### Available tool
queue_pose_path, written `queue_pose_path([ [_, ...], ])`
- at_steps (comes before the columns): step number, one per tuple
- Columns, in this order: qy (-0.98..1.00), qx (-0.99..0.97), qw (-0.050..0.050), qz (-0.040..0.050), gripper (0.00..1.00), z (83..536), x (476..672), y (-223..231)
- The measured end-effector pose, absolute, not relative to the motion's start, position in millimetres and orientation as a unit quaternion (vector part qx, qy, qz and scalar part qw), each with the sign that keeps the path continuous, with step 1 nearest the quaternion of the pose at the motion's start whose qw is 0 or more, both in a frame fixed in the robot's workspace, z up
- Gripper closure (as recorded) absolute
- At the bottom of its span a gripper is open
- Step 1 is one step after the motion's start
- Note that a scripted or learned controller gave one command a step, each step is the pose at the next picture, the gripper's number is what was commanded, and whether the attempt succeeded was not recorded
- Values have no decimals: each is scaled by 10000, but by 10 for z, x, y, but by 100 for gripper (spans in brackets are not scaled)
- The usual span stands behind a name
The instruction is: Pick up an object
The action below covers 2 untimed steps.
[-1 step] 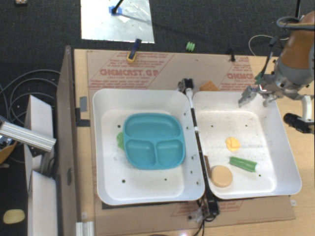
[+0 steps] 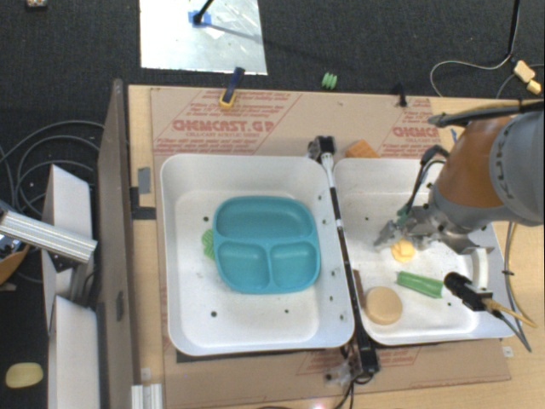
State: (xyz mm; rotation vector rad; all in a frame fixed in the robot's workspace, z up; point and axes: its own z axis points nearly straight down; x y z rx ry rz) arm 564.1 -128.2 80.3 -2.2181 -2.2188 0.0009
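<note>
Right bin point(image 2: 375, 196): small yellow lump point(image 2: 403, 250), roundish, no clear long axis, shape blurry. Its far edge is tucked under the gripper point(image 2: 393, 235). Can't tell how wide the gripper stands or whether it grips anything. 1 green stick point(image 2: 419, 284) just nearer, lying left-right.

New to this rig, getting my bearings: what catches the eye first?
A big teal divided tray fills much of the left bin. In the right bin, the gripper hangs close by a small yellow object, with a green stick and a tan disc lying nearer the front edge.
</note>
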Motion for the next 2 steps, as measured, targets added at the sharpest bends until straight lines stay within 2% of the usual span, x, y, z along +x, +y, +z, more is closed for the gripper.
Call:
queue_pose_path([
  [1, -7075, -7067, -16, -13, 100, 953, 5681, -1306],
  [2, -7114, -7028, -13, -38, 100, 2175, 5179, -420],
])
